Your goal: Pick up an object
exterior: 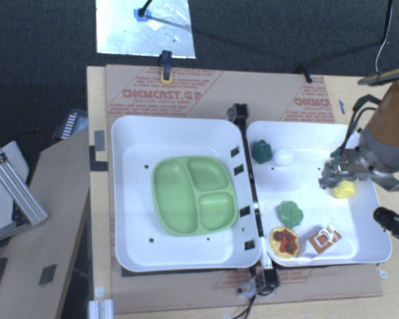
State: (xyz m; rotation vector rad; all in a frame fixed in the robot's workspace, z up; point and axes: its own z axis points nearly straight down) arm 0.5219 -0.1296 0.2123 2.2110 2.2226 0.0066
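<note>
The right bin (319, 135) holds several small objects: a dark green piece (261, 151), a white egg-like ball (283, 157), a green leafy piece (290, 212), a round yellow piece with red topping (284, 241), an orange-and-white carton (324, 238) and a yellow object (344, 189). My gripper (334, 173) hangs low at the bin's right side, right over the yellow object and touching or nearly touching its top. The arm's grey wrist and orange band rise to the right of it.
The left bin (130, 178) carries a green three-compartment plate (193, 195). A black divider rail (246, 178) separates the two bins. Both sit on a cardboard sheet (186, 92). A black part of the arm (392, 221) overhangs the right bin's right rim.
</note>
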